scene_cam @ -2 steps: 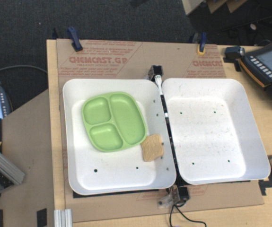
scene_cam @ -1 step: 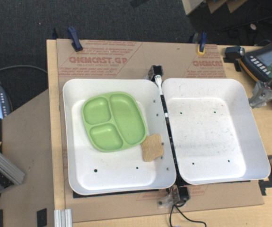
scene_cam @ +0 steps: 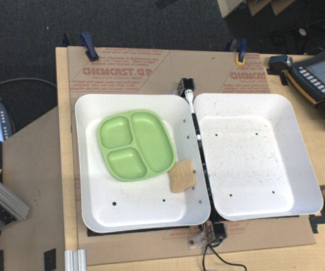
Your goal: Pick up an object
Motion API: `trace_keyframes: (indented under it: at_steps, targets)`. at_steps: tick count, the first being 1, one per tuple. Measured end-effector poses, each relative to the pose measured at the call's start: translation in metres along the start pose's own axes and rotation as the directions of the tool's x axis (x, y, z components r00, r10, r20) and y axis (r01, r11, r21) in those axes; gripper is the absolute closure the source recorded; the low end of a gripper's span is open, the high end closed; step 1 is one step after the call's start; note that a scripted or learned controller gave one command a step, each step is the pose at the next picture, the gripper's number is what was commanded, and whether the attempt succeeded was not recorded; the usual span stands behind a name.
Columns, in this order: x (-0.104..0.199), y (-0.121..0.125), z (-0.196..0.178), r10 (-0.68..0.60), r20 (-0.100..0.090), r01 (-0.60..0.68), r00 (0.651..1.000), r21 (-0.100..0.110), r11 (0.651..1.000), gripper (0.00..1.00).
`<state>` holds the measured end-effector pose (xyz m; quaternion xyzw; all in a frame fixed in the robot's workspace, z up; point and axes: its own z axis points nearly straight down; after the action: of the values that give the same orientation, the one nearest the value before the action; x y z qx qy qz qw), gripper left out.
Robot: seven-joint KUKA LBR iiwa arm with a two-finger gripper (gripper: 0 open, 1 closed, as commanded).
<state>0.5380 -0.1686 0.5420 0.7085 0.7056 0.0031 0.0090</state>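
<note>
A green divided plate (scene_cam: 136,145) with three compartments lies in the left white bin (scene_cam: 94,208), toward its upper middle. A small tan piece that looks like a slice of toast (scene_cam: 182,176) lies flat just off the plate's lower right edge, close to the bin's right wall. The right white bin (scene_cam: 298,151) sits beside it, its floor speckled with small dark marks.
Both bins rest on a brown cardboard sheet (scene_cam: 151,66) held by a blue clamp (scene_cam: 89,46) and a yellow-and-blue clamp (scene_cam: 241,52) at the back. A black bracket (scene_cam: 186,86) sits between the bins at the top. A tablet-like device (scene_cam: 315,81) lies at the far right.
</note>
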Motion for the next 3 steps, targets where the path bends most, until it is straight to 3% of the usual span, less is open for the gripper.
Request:
trace_keyframes:
  at_steps: [1,2,3]
  targets:
    - [0.033,-0.064,0.105,-0.003,-0.013,0.003,1.0,0.03,1.0,1.0]
    - [0.003,-0.027,0.0,-0.003,-0.002,0.003,1.0,0.003,1.0,1.0]
    - [0.014,-0.063,0.128,-0.002,-0.013,0.003,1.0,0.031,1.0,1.0]
